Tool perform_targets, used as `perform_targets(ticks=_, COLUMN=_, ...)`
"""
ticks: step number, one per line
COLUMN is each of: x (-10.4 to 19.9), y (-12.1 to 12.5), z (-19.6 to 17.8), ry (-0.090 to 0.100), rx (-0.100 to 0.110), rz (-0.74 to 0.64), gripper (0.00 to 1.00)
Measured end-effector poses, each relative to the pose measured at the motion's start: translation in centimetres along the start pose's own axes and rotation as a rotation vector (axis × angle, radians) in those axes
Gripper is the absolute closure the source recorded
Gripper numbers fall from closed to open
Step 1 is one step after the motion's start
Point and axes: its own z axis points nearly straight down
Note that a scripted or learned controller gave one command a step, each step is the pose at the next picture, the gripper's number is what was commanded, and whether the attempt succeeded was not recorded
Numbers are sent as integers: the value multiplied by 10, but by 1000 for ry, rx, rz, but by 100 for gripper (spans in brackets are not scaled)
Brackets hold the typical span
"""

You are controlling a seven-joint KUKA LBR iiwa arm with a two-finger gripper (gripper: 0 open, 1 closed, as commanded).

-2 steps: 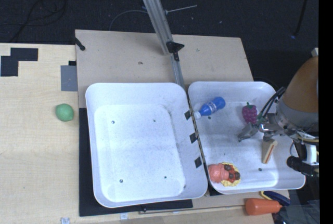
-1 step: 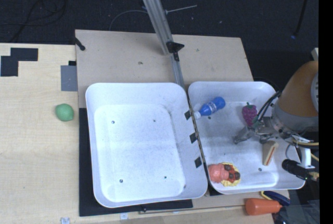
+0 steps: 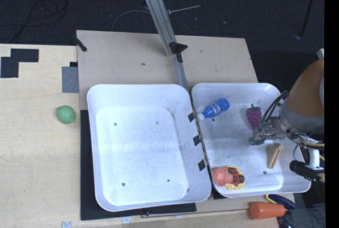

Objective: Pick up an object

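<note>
Dark floor surrounds the counter (image 3: 159,57) bearing two white bins. Left bin (image 3: 140,147) sits beside the right bin (image 3: 233,92), where the tool (image 3: 263,134) hovers, its grip impossible to tell. Nearby lie a blue bottle (image 3: 216,109), purple fruit (image 3: 254,115), sandwich wedge (image 3: 274,156) and red-yellow toy (image 3: 228,176).

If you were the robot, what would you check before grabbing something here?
1. Things within reach in the right bin: ok, blue bottle, purple grapes, sandwich wedge and red-yellow toy.
2. Gripper over that bin: ok.
3. Nearest target picked: ok, the grapes lie just above it.
4. Grapes apart from neighbours: ok.
5. Finger opening: cannot tell.
6. Anything held already: cannot tell.
</note>
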Motion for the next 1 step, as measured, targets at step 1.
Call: perform_targets(ticks=1, x=4, y=-3, z=-44, ry=-1, rx=-2, rz=-1, gripper=100)
